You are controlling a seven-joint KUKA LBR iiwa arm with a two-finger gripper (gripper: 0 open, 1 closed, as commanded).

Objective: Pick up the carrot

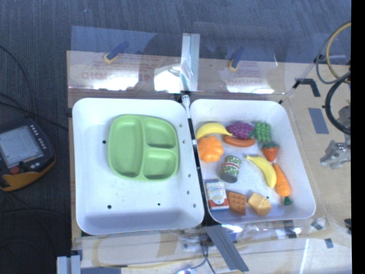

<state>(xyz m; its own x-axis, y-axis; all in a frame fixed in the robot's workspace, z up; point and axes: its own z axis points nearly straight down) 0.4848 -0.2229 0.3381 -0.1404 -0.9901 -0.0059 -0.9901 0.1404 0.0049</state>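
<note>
The carrot [282, 181] is orange and tapered, with a small green stub at its near end. It lies flat in the right white bin [296, 209], along the right wall and pointing toward the front corner. Its left side touches a small yellow banana [264, 169]. A red strawberry-like piece [271, 150] sits just beyond its far end.
The right bin also holds a second banana [211, 130], purple grapes [240, 130], a green vegetable [262, 132], a red sausage [239, 142], an orange pepper [210, 148], a can [231, 168], a small carton [215, 193], a waffle [236, 202] and a yellow wedge [259, 204]. A green divided plate [142, 147] sits in the left bin [91, 210].
</note>
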